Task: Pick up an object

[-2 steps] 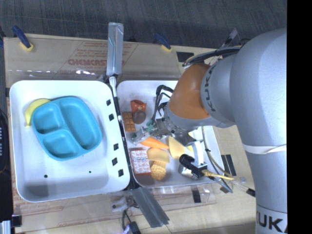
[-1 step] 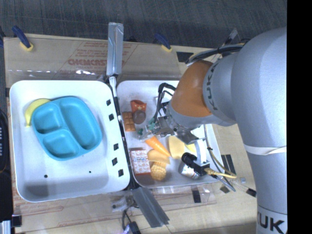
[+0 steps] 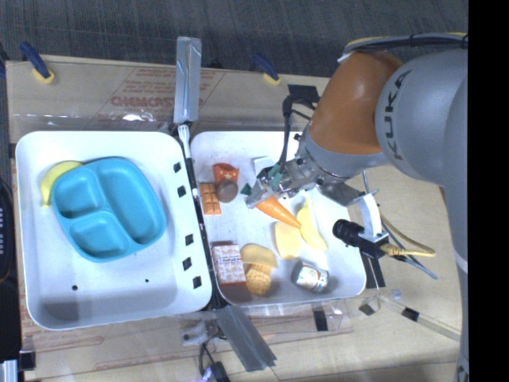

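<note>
- The arm [image 3: 398, 102] reaches in from the right, and its orange band sits over the far side of the right bin [image 3: 238, 140].
- The gripper [image 3: 264, 188] is low inside that bin, near the middle, just at the upper-left end of a carrot [image 3: 278, 210].
- From this angle I cannot tell how wide the gripper stands, nor whether it touches the carrot; nothing is seen held in it.
- The carrot lies flat on the bin floor, slanting down to the right, and its lower end reaches two pale yellow slices [image 3: 289, 239].
- Left of the gripper sit a small red pack [image 3: 226, 171] and a dark brown round piece [image 3: 228, 191], close together.
- An orange waffle-like block [image 3: 209, 198] lies by the bin's left wall.
- Along the near side lie a small printed box [image 3: 228, 263], a yellow rounded piece [image 3: 258, 255], a corn cob [image 3: 258, 280] and a silver can [image 3: 309, 277].
- The left bin [image 3: 103, 309] holds a blue divided tray [image 3: 110, 205], with a yellow banana [image 3: 56, 178] tucked at its upper-left edge, well apart from the gripper.
</note>
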Robot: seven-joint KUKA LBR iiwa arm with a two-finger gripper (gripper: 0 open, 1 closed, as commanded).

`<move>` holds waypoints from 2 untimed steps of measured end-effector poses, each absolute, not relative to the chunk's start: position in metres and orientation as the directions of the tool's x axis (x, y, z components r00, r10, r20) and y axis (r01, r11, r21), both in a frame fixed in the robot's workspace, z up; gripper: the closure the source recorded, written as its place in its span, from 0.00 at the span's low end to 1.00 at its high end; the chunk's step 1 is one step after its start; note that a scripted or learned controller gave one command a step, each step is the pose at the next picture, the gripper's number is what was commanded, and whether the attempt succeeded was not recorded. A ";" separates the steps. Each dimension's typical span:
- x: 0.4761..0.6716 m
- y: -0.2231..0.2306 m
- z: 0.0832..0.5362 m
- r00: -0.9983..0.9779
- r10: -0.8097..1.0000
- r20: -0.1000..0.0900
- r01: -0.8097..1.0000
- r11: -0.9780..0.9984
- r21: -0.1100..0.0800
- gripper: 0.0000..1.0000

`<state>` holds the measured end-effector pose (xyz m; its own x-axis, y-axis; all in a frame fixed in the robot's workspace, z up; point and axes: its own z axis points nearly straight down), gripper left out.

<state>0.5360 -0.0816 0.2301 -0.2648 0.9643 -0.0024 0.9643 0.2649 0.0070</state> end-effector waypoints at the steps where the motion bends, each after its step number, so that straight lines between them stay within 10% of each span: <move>1: 0.532 -0.065 0.319 -0.399 0.917 -0.003 0.917 0.399 0.005 1.00; 2: 0.557 -0.037 0.232 -0.249 0.969 0.003 0.969 0.249 -0.010 1.00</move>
